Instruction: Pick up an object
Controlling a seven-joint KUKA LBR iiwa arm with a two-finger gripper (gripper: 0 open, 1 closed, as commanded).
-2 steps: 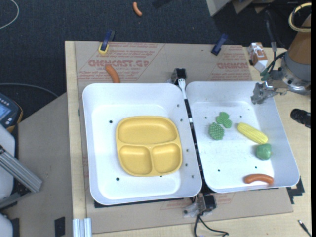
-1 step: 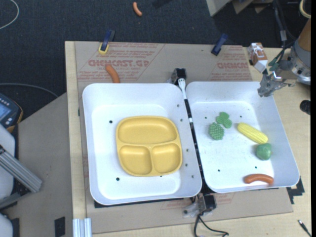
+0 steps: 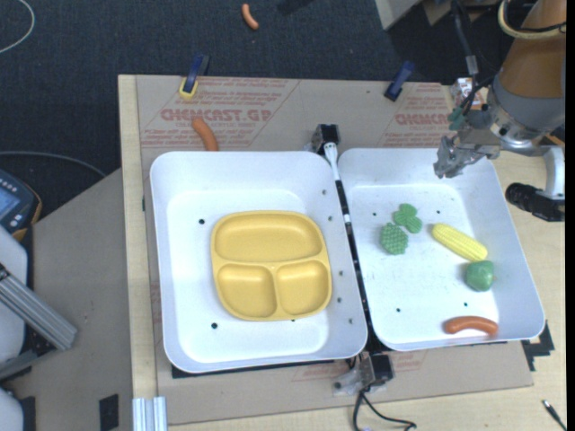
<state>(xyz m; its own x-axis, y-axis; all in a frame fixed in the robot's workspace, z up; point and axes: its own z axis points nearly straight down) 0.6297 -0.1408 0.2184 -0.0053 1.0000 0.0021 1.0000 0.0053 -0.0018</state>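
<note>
The right bin (image 3: 422, 317) holds two green broccoli pieces (image 3: 400, 229), a yellow corn cob (image 3: 459, 241), a green round vegetable (image 3: 480, 276) and an orange-red sausage (image 3: 470, 326). My gripper (image 3: 454, 164) hangs over the far right corner of that bin, above and behind the corn, with nothing seen between its fingers. It is well apart from every object.
The left bin (image 3: 180, 205) carries a yellow three-compartment tray (image 3: 269, 264). An orange sausage (image 3: 205, 134) lies on the cardboard behind the left bin, and another (image 3: 250, 15) on the dark floor. Clamps (image 3: 190, 77) and a black fixture (image 3: 326, 138) sit at the back.
</note>
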